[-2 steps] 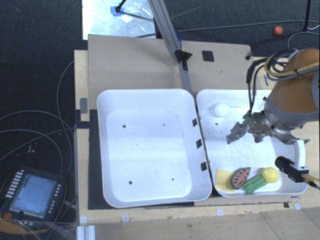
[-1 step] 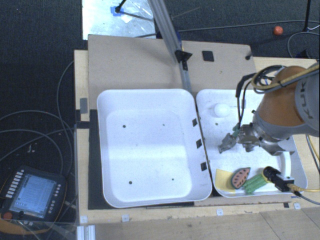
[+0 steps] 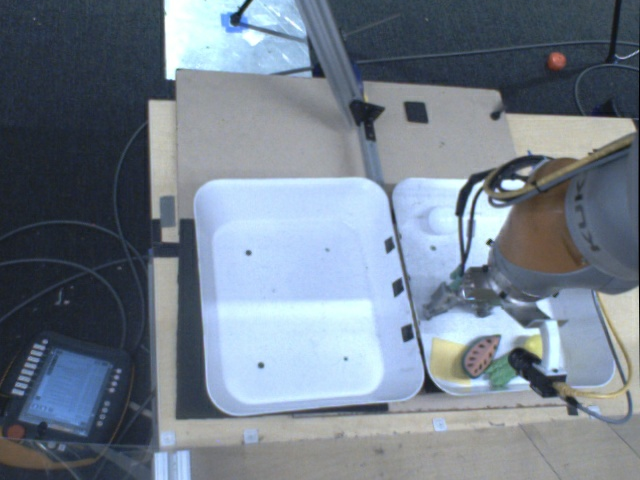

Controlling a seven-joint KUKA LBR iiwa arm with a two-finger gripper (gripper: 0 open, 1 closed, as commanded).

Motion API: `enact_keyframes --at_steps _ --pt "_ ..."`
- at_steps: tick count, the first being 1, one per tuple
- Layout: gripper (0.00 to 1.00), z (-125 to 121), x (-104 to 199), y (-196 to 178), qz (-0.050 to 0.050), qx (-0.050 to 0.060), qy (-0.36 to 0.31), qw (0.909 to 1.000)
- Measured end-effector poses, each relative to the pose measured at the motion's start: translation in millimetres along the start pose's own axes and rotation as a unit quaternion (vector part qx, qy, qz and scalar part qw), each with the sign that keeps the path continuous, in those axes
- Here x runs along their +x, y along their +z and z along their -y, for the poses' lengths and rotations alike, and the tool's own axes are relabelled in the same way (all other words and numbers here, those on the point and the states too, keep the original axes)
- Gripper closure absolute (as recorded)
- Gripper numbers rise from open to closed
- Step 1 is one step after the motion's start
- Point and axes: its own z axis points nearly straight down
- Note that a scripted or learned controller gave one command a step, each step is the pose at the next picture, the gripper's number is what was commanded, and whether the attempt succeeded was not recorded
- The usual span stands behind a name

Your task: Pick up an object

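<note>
Grey two-finger gripper (image 3: 440, 303) low in right shallow white bin (image 3: 415, 218); finger state unclear.
At five o'clock: brown oval object (image 3: 482, 356) on yellow piece (image 3: 448, 354); no legible writing.

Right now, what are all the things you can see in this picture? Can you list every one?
White bins: two, side by side on the bench; left bin, right bin.
Yellow object: one, near corner of the right bin.
Reddish-brown object: one, lying against the yellow one.
Green object: one, beside the reddish-brown one.
White round object: one, far end of the right bin, hard to make out.
Bench: one, tan.
Handheld screen: one, dark with a blue display, floor at lower left.
Orange ball: one, floor at upper right.
Arm: one, grey with orange band, over the right bin.
Gripper: one, metal, above the right bin's left side.
</note>
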Motion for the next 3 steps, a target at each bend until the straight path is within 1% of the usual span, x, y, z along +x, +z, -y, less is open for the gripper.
enact_keyframes --at_steps 1,2,3 --pt "1.0 -1.4 -0.1 -12.5 0.0 -0.002 0.0 1.0" --pt "1.0 -0.3 -0.8 -75.2 0.0 -0.005 0.0 1.0" --pt "1.0 -0.1 -7.7 -120.0 0.0 -0.004 0.0 1.0"
